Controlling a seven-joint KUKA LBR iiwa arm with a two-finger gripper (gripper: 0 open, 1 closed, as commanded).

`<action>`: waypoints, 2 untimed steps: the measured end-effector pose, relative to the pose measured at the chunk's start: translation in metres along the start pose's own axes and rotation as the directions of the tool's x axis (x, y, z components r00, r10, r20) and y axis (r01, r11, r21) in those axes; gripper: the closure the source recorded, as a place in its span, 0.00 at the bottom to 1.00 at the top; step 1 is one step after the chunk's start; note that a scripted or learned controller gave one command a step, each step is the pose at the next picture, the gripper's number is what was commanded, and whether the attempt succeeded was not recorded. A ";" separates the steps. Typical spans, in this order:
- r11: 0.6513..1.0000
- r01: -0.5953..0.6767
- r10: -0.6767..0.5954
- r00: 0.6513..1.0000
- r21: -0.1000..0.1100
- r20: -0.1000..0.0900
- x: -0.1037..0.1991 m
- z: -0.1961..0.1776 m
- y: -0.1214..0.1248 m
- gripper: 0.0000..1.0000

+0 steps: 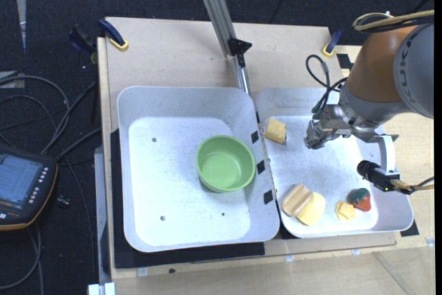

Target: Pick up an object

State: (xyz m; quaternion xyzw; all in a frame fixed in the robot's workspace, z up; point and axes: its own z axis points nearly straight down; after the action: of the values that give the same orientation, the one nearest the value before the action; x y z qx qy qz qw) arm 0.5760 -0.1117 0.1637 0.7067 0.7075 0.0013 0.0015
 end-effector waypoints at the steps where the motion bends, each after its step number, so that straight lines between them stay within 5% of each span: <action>1: 1.000 -0.001 0.001 1.000 0.000 0.000 0.000 -0.042 0.001 1.00; 2: 1.000 -0.001 0.001 1.000 -0.001 0.000 0.000 -0.094 0.002 1.00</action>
State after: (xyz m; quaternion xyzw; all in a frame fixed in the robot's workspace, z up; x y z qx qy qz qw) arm 0.5780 -0.1119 0.2579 0.7070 0.7072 0.0014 0.0019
